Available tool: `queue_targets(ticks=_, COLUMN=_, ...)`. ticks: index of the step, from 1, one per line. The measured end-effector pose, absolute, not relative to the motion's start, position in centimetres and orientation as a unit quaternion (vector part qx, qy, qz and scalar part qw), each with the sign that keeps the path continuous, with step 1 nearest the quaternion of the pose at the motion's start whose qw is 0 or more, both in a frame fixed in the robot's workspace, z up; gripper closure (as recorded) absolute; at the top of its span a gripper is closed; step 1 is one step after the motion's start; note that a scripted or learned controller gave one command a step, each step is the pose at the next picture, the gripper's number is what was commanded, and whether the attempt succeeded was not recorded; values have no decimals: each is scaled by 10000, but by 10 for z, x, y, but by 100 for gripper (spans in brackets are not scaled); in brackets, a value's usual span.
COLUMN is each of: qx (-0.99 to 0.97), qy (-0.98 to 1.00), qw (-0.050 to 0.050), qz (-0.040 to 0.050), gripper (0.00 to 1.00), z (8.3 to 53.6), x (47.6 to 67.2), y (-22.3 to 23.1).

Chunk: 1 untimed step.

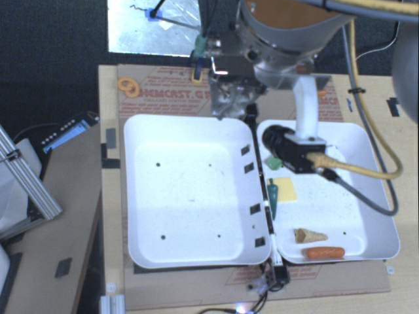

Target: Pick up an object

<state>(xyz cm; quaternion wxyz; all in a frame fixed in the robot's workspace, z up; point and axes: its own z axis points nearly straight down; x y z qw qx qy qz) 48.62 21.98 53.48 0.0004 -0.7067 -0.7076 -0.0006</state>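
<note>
Nearest, an orange sausage-shaped piece (324, 253) lay at the right bin's (357, 198) near edge, a tan wedge (309, 235) just beyond, a yellow square (287, 190) and green pepper (272, 196) farther along its left wall. The gripper (226, 105) hung over the left bin's (183, 195) far right corner; whether it was released or clenched could not be told.

Orange ring (129, 87) — on brown cardboard (171, 78)

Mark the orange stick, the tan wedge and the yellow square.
orange stick (325, 253): camera view, its middle.
tan wedge (309, 235): camera view, its middle.
yellow square (287, 190): camera view, its bare centre.
</note>
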Motion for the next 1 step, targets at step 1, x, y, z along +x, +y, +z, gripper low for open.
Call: queue_targets(ticks=1, qx=-7062, qy=-7080, qw=1, qz=-10, gripper=100, z=535, x=486, y=223)
